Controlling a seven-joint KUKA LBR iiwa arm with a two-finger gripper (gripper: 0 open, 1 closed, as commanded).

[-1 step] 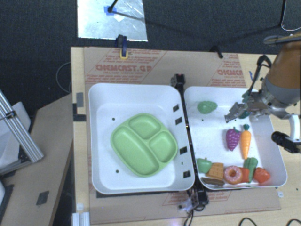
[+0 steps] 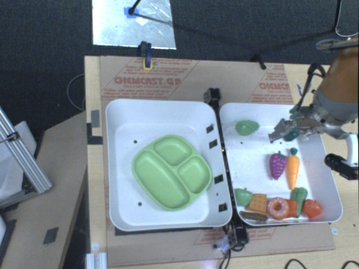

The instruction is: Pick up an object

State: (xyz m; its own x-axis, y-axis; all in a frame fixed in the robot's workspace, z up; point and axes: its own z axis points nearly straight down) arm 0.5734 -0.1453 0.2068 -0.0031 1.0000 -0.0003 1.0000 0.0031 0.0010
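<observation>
Camera view looks down at a slant on the counter (image 2: 168,74), which bears two shallow white bins side by side; the left bin (image 2: 162,114) holds a light green divided plate (image 2: 171,172) with three compartments, lying flat near the bin's middle; the right bin (image 2: 255,167) holds the toy foods. A green rounded piece (image 2: 246,128) lies near that bin's far left corner, apart from the rest; a purple bunch of grapes (image 2: 277,165) and an orange carrot (image 2: 292,170) lie side by side near the middle, the carrot to the right and close to the grapes; along the near edge sit a green piece (image 2: 243,196), a tan waffle-like piece (image 2: 258,203), a pink-frosted doughnut (image 2: 277,207), a green pepper-like piece (image 2: 299,194) and a red piece (image 2: 312,208), crowded together in a row. The grey arm (image 2: 336,102) reaches in from the right over the right bin's far side; the gripper (image 2: 284,132) hangs above bare bin floor between the green rounded piece and the carrot; whether the fingers are wide or narrow I cannot tell, and nothing is seen between them.
</observation>
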